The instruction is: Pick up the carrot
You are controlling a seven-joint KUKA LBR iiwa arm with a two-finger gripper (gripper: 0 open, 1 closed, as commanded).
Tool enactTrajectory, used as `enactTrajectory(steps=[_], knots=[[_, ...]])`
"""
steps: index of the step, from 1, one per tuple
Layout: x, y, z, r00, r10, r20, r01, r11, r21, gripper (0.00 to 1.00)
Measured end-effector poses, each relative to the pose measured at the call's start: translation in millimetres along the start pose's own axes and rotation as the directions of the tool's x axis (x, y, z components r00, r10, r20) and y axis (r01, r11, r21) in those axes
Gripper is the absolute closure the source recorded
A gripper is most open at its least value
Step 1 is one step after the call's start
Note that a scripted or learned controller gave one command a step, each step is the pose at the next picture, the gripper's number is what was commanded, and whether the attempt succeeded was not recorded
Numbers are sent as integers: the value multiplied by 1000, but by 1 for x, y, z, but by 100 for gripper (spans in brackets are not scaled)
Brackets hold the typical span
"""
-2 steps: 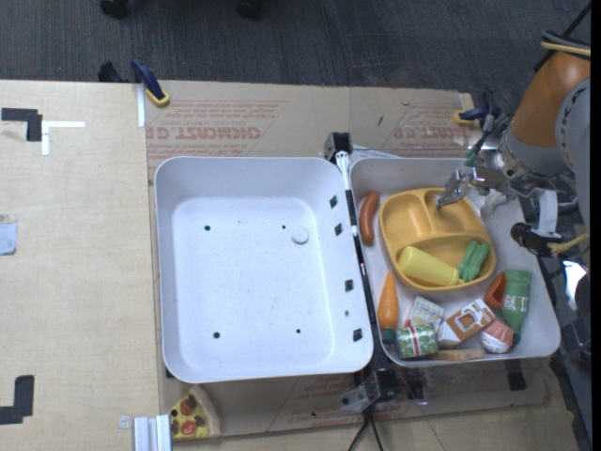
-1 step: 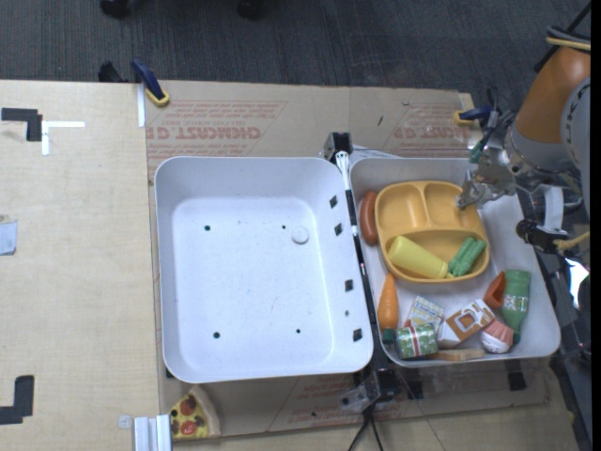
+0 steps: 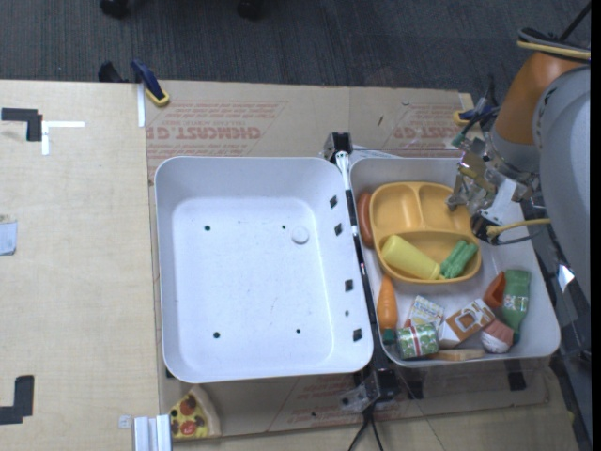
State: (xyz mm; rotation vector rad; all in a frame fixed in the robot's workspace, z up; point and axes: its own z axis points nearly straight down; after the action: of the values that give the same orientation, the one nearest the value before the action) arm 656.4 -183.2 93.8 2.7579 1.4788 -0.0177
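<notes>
One snag: the carrot (image 3: 386,301) is jammed against the right bin's (image 3: 545,332) left wall beside the yellow divided plate (image 3: 406,205), so the tool (image 3: 467,195), grip state unreadable, could clip either.

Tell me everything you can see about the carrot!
The carrot is small, orange and smooth, like a plastic toy. It lies lengthwise in the right bin, against its left wall, with one end pointing up the picture toward the yellow plate and the other toward a little can. The plate's edge hides its upper end, so no leafy top can be made out. The gripper is over the plate's far side, well away from it.
</notes>
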Motion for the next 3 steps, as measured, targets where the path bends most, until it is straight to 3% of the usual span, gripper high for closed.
enactTrajectory(steps=[1,2,3], knots=[[6,-13,5,918,396,23,-396,918,8,100],[-18,-69,-7,720,694,12,-694,720,5,100],[-7,-70,-9,726,687,-2,-687,726,15,0]])
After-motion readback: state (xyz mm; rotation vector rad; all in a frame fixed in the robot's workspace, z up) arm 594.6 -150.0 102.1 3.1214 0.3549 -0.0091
